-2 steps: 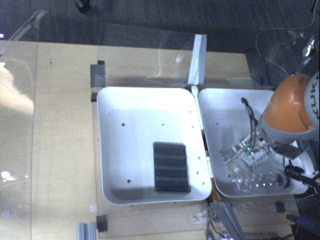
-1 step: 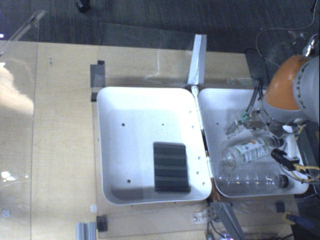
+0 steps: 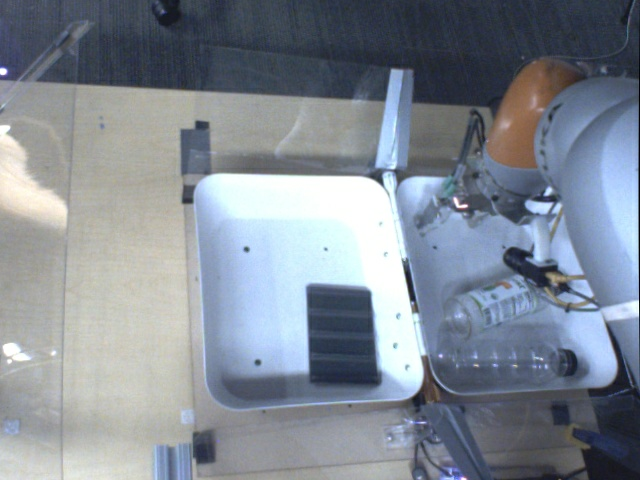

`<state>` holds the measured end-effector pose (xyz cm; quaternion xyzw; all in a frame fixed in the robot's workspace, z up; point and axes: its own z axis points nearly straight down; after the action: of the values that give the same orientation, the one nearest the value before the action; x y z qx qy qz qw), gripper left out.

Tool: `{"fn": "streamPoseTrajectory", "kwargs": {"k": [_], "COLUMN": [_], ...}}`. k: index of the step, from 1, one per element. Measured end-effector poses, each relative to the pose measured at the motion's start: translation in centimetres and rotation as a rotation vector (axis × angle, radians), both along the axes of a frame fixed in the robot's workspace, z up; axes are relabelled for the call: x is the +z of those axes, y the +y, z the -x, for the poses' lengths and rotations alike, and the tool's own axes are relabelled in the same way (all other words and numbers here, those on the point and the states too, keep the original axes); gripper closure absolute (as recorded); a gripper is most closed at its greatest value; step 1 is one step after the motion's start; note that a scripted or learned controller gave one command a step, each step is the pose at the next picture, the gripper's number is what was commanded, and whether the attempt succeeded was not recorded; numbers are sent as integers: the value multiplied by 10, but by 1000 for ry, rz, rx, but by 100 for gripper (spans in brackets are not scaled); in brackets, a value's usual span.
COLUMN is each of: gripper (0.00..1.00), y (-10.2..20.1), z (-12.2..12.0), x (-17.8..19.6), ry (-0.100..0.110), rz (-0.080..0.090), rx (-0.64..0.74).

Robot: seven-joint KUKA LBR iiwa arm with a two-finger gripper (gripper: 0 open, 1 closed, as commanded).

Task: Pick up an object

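Object to pick: nothing was lifted; three candidates lay in the bins.
Right white bin (image 3: 440, 268): held a small clear plastic bottle with a printed label (image 3: 495, 304), lying on its side near the middle, and a larger clear plastic bottle with a dark cap (image 3: 500, 364), lying along the near wall. The two bottles were just beside each other.
Left white bin (image 3: 280, 238): held a black ribbed rectangular block (image 3: 343, 334), flat on the floor toward the near right corner.
Gripper (image 3: 452, 204): sat at the far left corner of the right bin, apart from both bottles, with nothing seen in it.
Claw state: could not be told from this slant.
Done: the grey arm (image 3: 590, 168) was positioned over the right bin.
Left: by my judgement, nearly everything, namely settling on an object, closing on it and raising it clear.
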<state>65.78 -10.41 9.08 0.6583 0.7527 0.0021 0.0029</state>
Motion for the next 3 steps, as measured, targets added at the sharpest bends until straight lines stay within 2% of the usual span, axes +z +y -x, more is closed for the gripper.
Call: {"fn": "streamPoseTrajectory", "kwargs": {"k": [1,2,3], "gripper": [0,0,0], "y": [3,-31,-77], "z": [-7,96,124], "x": [-3,27,-2], "ry": [-1,1,-6], "rz": [0,0,2], "rx": [-4,-27,83]}}
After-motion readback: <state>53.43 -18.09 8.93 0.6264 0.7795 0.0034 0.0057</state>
